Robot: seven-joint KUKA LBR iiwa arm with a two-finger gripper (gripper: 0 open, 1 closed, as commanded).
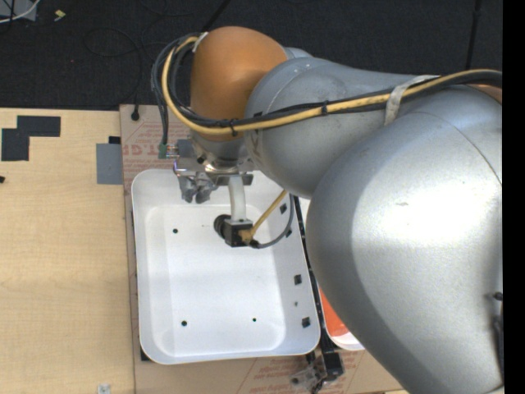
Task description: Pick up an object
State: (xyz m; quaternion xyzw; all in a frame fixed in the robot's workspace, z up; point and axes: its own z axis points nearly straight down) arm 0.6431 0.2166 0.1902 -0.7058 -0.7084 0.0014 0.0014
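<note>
1. Closest to the lens, the arm's big grey link is reaching in from the right and covering most of the right side of the bench.
2. Further along the arm, the orange band is sitting above the wrist, with yellow and black cables looping round its left side.
3. Below the band, the gripper is hanging over the far left corner of the left bin, close to its back wall. Whether it is released or clenched cannot be told from this angle, nor whether it is touching the bin floor.
4. The left bin is lying white and shallow, showing small dark dots on its floor and small black clips along its right wall.
5. An orange thing is peeking out from under the grey link, just beside the left bin's right wall and well apart from the gripper. Most of it is hidden, so its shape cannot be told.
6. A brown board is lying to the left of the bin, bearing a grey patch and a black patch.
7. Black cloth is hanging along the far side.
</note>
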